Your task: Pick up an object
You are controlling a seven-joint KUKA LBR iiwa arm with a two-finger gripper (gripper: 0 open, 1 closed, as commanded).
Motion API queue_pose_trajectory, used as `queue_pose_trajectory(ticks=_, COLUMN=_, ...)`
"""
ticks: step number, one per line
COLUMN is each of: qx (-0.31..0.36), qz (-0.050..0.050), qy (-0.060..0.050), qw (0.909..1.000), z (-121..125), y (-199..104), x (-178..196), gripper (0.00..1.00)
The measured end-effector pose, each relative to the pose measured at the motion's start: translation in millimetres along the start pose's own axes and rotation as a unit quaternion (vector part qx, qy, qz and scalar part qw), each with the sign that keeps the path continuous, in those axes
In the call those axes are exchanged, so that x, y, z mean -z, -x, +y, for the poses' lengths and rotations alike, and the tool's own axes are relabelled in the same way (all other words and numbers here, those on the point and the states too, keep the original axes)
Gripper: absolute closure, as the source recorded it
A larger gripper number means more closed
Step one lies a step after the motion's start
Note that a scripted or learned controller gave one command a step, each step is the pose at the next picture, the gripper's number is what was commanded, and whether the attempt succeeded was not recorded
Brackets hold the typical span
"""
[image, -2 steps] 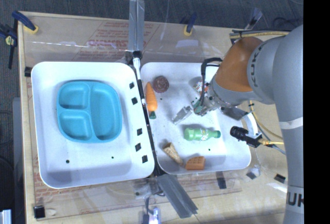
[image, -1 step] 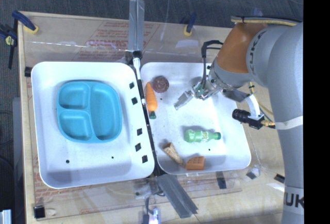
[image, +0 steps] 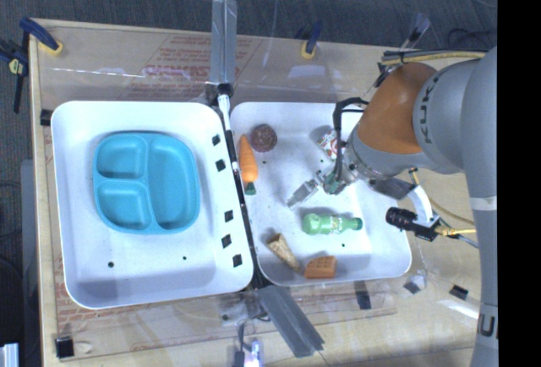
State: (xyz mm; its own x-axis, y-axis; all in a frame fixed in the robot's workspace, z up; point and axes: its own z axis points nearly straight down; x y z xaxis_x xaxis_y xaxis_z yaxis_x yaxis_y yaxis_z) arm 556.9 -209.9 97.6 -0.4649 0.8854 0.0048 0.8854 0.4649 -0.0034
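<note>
The right bin holds an orange carrot by its left wall and a round brown item just beside it. A green bottle lies on its side in the middle. A tan bread piece and an orange-brown waffle piece lie near the front wall. My gripper hangs low over the bin's middle, above the green bottle and right of the carrot. It is open, its two silver fingers spread apart with nothing between them.
The left bin holds a blue divided plate. A raised divider with black clips separates the two bins. The grey arm with its orange band covers the right bin's far right corner.
</note>
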Motion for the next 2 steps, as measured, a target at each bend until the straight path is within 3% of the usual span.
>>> queue_pose_trajectory(ticks=1, qx=0.005, qz=-0.001, qy=0.0, qw=1.0, z=30.3, y=17.2, x=32.3, gripper=0.0)
queue_pose_trajectory(ticks=2, qx=0.016, qz=0.0, qy=0.0, qw=0.9999, z=-24.2, y=-18.8, x=-9.5, gripper=0.0)
